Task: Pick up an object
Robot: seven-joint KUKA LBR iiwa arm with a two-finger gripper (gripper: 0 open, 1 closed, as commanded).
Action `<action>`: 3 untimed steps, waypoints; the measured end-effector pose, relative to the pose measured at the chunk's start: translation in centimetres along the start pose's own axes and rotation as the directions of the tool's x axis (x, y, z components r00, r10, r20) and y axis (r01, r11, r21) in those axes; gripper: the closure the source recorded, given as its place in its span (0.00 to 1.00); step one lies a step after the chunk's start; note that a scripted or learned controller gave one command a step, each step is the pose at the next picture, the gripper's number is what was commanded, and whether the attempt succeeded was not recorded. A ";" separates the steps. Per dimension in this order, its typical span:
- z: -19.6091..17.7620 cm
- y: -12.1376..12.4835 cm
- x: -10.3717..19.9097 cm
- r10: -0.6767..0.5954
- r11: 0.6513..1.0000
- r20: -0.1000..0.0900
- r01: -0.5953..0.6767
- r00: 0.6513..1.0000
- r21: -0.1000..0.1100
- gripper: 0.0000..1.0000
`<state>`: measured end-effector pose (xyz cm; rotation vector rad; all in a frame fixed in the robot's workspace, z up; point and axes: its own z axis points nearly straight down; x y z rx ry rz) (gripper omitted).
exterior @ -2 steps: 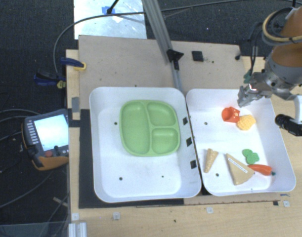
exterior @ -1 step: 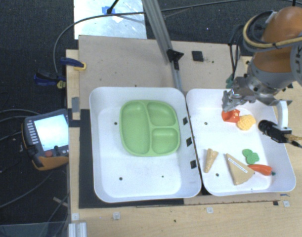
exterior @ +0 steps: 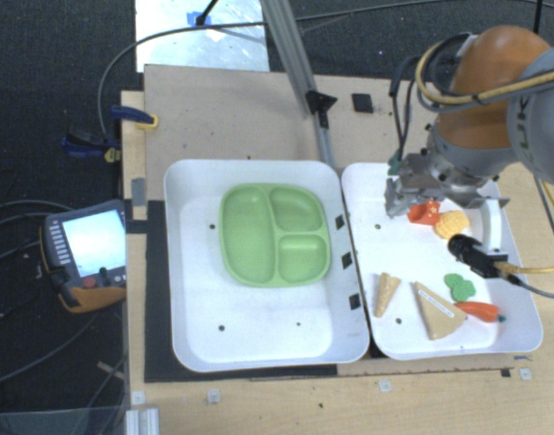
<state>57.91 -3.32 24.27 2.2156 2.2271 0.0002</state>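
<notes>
In the right bin (exterior: 521, 333) lie several toy foods. A red-orange piece (exterior: 424, 212) and a yellow piece (exterior: 451, 222) sit near the bin's back. A green piece (exterior: 458, 286), a carrot (exterior: 479, 312), a tan wedge (exterior: 437, 311) and a small cone (exterior: 385, 294) lie toward the front. My gripper (exterior: 400, 196) hangs low over the back of this bin, just left of the red-orange piece. Nothing shows held in it.
The left bin (exterior: 195, 333) holds a green divided plate (exterior: 275, 234). A slanted metal pole (exterior: 295, 57) stands behind the bins. A handheld pendant (exterior: 88, 254) lies off the bench to the left.
</notes>
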 end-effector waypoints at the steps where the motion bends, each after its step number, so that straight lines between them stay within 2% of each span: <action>1: 0.5 -0.7 3.9 0.000 1.000 0.000 0.000 1.000 0.000 1.00; 3: 2.7 -3.5 14.2 -0.003 1.000 -0.001 0.003 1.000 0.000 1.00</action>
